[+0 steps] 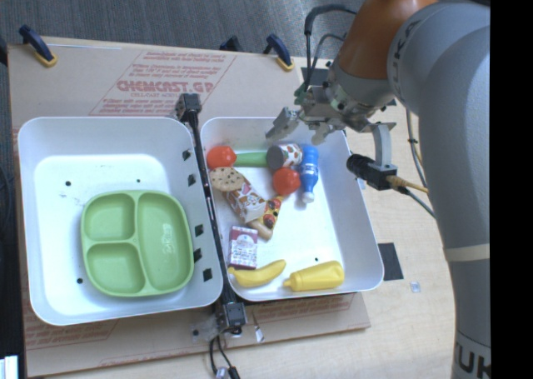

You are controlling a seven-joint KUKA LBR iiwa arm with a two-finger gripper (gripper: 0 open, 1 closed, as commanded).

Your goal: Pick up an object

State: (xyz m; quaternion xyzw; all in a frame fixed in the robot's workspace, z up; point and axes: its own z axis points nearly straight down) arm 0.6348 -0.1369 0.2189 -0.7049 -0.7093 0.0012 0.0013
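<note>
My gripper [301, 126] hangs over the far edge of the right bin [354, 202], just above the toys at its back. Its fingers [280, 124] are spread, so it is open, and nothing sits between them. Directly below it lie a small can [288, 155], a blue bottle [309, 171] and a red tomato [286, 181]. A green cylinder [250, 157] and a red ball [221, 157] lie to the left. Nearer the front are a bread slice [226, 178], a snack pack [250, 201], a red box [242, 248], a banana [256, 273] and a yellow bottle [316, 276].
The left bin [50, 152] holds a green divided plate [137, 242]. A black clip [190, 107] sits where the bins meet at the back. Blue clamps [279, 51] hold the cardboard behind. The grey arm [433, 77] fills the upper right.
</note>
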